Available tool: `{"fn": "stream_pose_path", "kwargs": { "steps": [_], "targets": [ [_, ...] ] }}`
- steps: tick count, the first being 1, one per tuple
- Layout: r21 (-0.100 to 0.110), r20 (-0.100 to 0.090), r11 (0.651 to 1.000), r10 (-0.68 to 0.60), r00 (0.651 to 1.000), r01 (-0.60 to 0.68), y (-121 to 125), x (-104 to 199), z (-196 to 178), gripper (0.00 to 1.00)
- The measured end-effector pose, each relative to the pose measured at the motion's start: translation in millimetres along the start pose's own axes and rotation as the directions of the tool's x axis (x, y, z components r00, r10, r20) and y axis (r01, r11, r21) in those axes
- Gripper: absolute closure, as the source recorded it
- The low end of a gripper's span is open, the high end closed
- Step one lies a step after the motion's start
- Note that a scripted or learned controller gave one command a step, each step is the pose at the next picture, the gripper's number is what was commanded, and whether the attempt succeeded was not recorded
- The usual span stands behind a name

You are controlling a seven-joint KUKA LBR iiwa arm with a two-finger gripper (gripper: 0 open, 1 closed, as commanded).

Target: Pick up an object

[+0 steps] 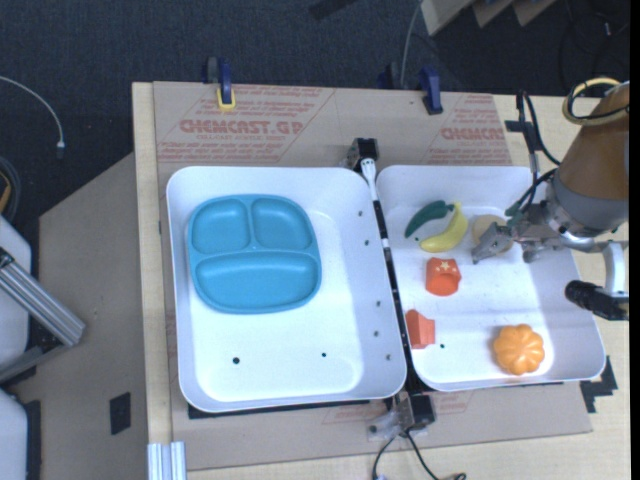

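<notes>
Claw (490,246) over right bin (560,368); banana (447,232) just beside, left.

We see two white bins: the left bin (285,383) holds a sky-blue divided plate (255,253), while the right bin (480,368) holds a dark green pepper (428,215), a yellow banana (447,233), a red-orange block (442,276), a smaller red piece (420,328) and an orange pumpkin (518,349). The table (300,128) is tan board with faded red lettering, pinned by blue clamps (222,80). The arm (598,168) shows an orange band over grey.
</notes>
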State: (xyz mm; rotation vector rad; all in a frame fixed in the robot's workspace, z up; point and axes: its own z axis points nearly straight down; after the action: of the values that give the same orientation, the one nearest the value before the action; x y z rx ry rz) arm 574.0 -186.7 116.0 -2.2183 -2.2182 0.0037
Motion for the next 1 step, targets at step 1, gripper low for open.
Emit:
{"fn": "stream_pose_path", "kwargs": {
  "steps": [1],
  "targets": [
    [-0.001,0.000,1.000,0.000,1.000,0.000,-0.3,0.5,33.3,0.00]
  ]
}}
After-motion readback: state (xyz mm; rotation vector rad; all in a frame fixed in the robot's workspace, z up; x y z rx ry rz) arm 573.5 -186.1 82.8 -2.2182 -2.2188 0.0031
